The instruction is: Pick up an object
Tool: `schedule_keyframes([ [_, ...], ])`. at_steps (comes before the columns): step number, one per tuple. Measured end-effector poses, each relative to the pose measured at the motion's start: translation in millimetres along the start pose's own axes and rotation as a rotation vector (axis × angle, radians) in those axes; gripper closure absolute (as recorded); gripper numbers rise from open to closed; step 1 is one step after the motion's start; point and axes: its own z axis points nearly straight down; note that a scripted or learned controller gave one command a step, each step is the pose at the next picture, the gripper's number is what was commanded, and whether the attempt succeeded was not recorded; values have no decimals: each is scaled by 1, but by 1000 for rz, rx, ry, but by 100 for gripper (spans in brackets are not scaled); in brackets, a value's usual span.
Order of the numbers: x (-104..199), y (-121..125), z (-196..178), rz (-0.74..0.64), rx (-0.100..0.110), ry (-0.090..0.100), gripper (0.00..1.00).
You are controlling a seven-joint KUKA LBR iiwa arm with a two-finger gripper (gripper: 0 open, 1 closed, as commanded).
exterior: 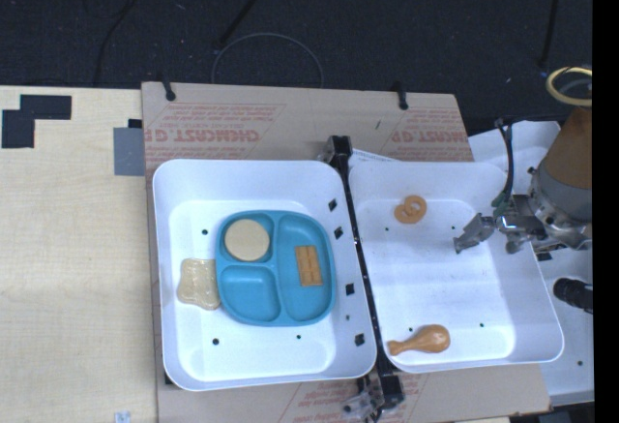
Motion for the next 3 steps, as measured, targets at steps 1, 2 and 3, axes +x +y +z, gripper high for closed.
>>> schedule_keyframes([
  [1, 10, -6, 54, 0, 1, 1, 0],
  [2, 9, -6, 42, 3, 0, 0, 100],
  [3, 0, -3, -18, 2, -9, -3, 100],
])
